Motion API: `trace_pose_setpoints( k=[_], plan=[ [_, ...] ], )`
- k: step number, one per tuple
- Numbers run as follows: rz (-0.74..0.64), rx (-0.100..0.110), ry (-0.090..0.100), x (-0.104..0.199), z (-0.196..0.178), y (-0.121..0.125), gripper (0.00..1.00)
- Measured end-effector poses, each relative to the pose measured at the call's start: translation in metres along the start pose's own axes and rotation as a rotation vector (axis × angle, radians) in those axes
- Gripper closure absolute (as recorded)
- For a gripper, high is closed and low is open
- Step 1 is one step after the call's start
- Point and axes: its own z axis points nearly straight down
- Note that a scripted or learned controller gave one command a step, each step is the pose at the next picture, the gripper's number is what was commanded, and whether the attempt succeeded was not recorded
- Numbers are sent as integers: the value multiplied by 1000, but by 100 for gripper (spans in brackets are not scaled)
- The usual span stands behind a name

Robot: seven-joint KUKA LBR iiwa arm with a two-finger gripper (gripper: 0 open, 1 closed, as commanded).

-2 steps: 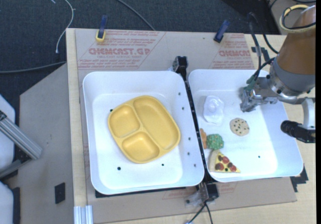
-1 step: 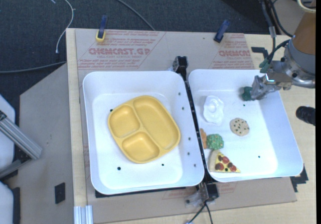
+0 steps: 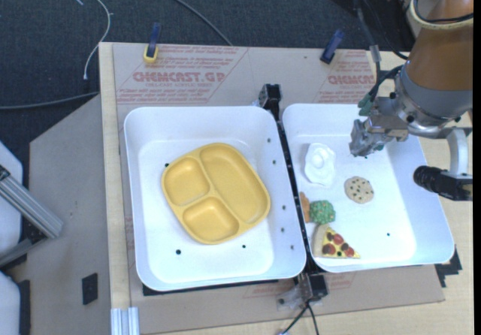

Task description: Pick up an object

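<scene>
In the left bin (image 3: pixel 139 176) a yellow divided plate (image 3: pixel 216 192) lies near the middle, turned at a slant, its three compartments bare. A black clip (image 3: pixel 270 95) sits at the far end of the seam between the two bins.

In the right bin (image 3: pixel 428 239) the things keep to the left half. A white crumpled lump (image 3: pixel 319 162) lies closest to the far-left corner. Nearer the front come a green broccoli piece (image 3: pixel 322 211) (an orange bit touches its left side) and, by the near-left corner, a pizza slice (image 3: pixel 335 244). A cookie (image 3: pixel 359 190) lies toward the bin's middle, apart from the rest.

My pincer (image 3: pixel 366 143) hangs over the far part of this bin, just right of the white lump and beyond the cookie. Whether it is apart or together I cannot tell; nothing shows in it.
</scene>
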Motion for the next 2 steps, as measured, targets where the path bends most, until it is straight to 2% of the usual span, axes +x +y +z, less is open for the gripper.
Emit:
trace_pose_setpoints(
  k=[2],
  plan=[
    [0, 4, 0, 99, 53, -2, 100]
  ],
)
